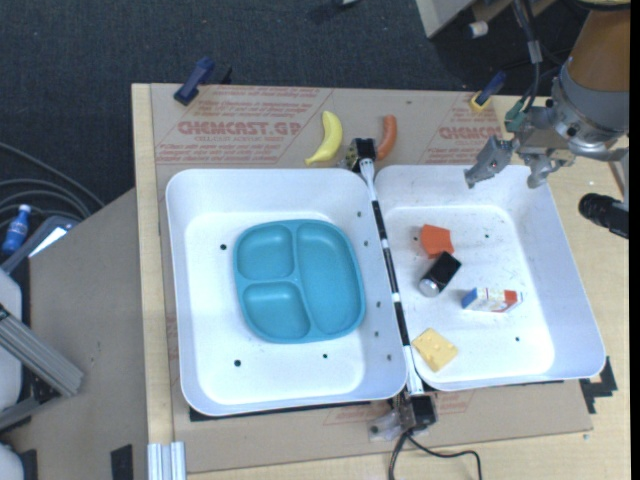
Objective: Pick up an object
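The right bin (540,353) holds an orange block (435,239), a black cylinder with a silver end (438,272), a small white box with red and blue print (491,299) and a yellow cheese-like wedge (434,349). My gripper (513,166) hangs over the bin's far edge, above and right of the orange block, well apart from all the objects. Its two fingers are spread, with nothing between them.
The left bin (200,358) holds a blue divided plate (298,279). Behind the bins, on the bench board, lie a yellow banana (326,138) and an orange carrot-like piece (386,136). A black divider strip (384,258) runs between the bins.
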Tool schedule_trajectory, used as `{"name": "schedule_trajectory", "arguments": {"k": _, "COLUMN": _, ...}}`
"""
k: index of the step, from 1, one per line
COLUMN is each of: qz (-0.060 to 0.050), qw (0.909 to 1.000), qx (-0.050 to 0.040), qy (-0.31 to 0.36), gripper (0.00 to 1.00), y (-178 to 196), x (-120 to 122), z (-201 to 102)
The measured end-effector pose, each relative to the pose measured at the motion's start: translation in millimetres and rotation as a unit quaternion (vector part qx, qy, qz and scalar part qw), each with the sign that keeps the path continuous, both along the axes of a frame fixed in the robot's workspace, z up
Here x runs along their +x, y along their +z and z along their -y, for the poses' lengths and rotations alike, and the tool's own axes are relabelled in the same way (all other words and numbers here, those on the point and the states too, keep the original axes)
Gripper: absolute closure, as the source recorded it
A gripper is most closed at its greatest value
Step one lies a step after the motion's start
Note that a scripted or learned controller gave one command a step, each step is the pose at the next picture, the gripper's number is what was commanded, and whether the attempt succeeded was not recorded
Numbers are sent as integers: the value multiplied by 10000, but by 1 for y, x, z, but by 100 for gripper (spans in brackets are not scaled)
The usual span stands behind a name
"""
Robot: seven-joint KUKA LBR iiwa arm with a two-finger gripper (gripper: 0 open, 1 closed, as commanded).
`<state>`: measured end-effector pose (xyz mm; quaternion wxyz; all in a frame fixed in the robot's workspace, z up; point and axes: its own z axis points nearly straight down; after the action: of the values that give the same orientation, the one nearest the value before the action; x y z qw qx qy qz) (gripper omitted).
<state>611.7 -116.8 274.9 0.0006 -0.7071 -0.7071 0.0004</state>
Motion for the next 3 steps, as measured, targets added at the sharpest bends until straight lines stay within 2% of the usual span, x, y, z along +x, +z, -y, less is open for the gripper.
{"name": "schedule_trajectory", "arguments": {"k": 1, "qz": -5, "qw": 10000, "qx": 1, "qy": 2, "gripper": 0, "y": -158, "x": 13, "z": -18}}
{"name": "schedule_trajectory", "arguments": {"k": 2, "qz": 13, "qw": 10000, "qx": 0, "qy": -3, "gripper": 100, "y": -147, "x": 14, "z": -18}}
{"name": "schedule_trajectory", "arguments": {"k": 3, "qz": 12, "qw": 10000, "qx": 1, "qy": -4, "gripper": 0, "y": -147, "x": 14, "z": -18}}
